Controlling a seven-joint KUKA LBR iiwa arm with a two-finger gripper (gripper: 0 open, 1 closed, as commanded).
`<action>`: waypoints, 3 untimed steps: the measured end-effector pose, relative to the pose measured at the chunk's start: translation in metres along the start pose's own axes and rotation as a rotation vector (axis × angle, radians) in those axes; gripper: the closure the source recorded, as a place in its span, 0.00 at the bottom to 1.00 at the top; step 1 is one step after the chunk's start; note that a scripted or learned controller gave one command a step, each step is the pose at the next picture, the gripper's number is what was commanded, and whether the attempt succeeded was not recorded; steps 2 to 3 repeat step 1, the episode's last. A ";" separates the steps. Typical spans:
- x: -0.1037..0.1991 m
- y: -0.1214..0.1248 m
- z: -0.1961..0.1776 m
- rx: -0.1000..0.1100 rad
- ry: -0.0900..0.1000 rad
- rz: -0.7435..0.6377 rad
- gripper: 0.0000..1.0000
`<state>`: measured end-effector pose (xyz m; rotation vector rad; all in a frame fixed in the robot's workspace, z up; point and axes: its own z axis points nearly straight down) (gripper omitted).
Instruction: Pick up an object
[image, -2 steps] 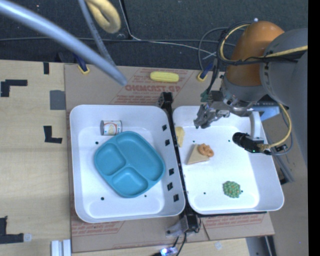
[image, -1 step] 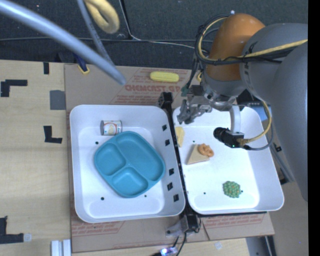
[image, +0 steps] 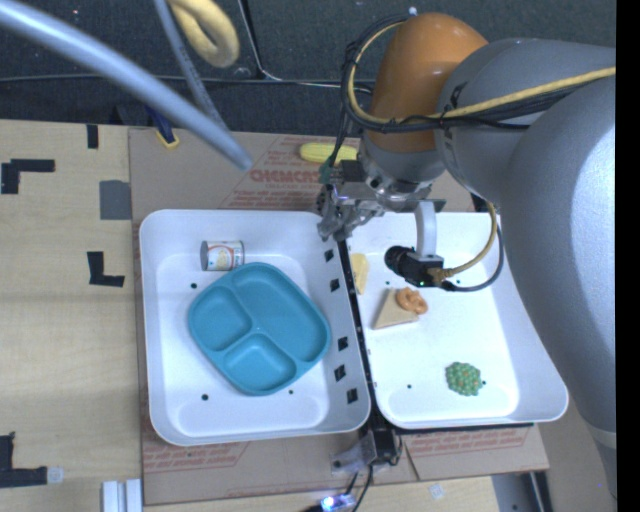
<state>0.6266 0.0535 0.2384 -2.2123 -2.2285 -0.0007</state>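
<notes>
Small can (image: 222, 255) lies sideways, long axis left-right; claw (image: 338, 212) state unclear.

Count: 2 bins (image: 165, 300); 1 blue tray (image: 258, 327); 1 can (image: 221, 255); 1 sandwich wedge (image: 400, 308); 1 green cluster (image: 463, 378); 1 yellow piece (image: 359, 271) beside the bin divider.

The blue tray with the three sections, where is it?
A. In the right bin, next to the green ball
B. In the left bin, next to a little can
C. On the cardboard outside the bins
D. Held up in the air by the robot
B. The blue tray lies flat in the left bin, with the little can just above it in the picture.
</notes>
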 end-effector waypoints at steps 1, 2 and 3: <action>0.046 0.003 -0.001 0.000 0.000 0.001 1.00; 0.046 0.003 -0.001 0.000 0.000 0.001 1.00; 0.046 0.003 -0.001 0.000 0.000 0.001 1.00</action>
